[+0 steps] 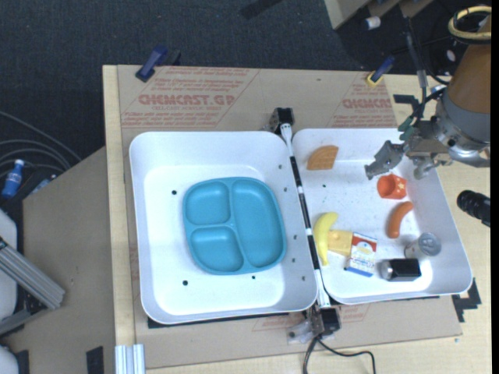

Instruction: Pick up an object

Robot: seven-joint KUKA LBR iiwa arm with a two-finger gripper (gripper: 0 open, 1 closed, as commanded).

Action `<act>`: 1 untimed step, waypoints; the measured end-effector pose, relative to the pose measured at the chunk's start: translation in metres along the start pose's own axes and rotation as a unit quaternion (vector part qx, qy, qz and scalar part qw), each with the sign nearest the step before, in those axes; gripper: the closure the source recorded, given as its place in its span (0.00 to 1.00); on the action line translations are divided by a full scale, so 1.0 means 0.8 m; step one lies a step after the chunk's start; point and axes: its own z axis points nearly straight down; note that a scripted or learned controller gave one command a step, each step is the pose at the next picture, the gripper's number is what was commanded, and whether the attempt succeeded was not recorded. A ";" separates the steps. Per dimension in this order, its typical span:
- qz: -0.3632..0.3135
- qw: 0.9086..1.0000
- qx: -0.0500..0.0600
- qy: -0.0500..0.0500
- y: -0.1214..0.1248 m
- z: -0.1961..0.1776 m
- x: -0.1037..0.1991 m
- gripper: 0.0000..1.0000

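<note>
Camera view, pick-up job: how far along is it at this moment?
Done: the gripper has been brought over the right bin, above the small red-orange object. In hand: nothing visibly held. Left: the pick itself. The red-orange object, sausage, bread piece, banana and small carton all lie on the bin floor. The blue divided plate sits in the left bin.

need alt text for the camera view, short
The arm's gripper hovers over the right bin, just above a small red-orange object, with nothing seen between its fingers. That bin also holds a sausage, banana and bread slice; the left bin holds a blue divided plate.
</note>
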 end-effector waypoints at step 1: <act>0.001 1.000 0.001 0.000 0.037 0.127 -0.087 0.00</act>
